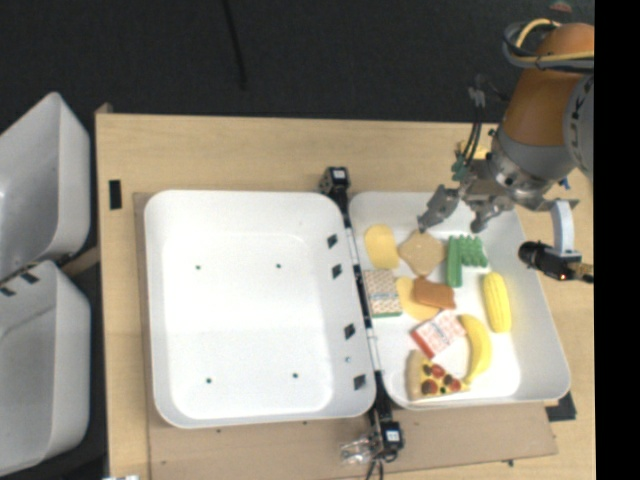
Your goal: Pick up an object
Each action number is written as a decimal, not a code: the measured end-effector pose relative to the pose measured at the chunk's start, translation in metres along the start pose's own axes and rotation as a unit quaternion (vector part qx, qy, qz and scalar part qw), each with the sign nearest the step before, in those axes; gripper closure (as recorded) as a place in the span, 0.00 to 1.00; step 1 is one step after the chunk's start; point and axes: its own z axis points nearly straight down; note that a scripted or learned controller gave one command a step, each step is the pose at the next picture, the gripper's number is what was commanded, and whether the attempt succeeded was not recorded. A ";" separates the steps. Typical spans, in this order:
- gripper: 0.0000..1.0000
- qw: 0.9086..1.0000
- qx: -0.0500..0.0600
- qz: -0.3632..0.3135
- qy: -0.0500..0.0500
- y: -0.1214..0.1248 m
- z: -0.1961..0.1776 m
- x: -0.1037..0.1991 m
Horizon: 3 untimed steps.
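Up at the upper right of the frame, the gripper [462, 209] hangs spread and pinching nothing over the right bin [545, 348]. Just below it lies the green object [465, 258], its long axis running roughly up-down in frame.

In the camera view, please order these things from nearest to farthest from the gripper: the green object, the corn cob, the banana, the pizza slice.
Measured from the gripper, at the right bin's far end:
1. Green object, just below the gripper.
2. Corn cob, further down, near the bin's right wall.
3. Banana, below the corn cob.
4. Pizza slice, at the bin's near end.
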 end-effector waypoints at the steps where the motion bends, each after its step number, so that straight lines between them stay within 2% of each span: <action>1: 0.00 1.000 -0.005 0.000 -0.002 -0.048 0.108 0.032; 2: 0.00 1.000 -0.005 -0.001 -0.003 0.008 0.126 0.046; 3: 0.00 1.000 -0.010 0.002 -0.002 -0.028 0.123 0.026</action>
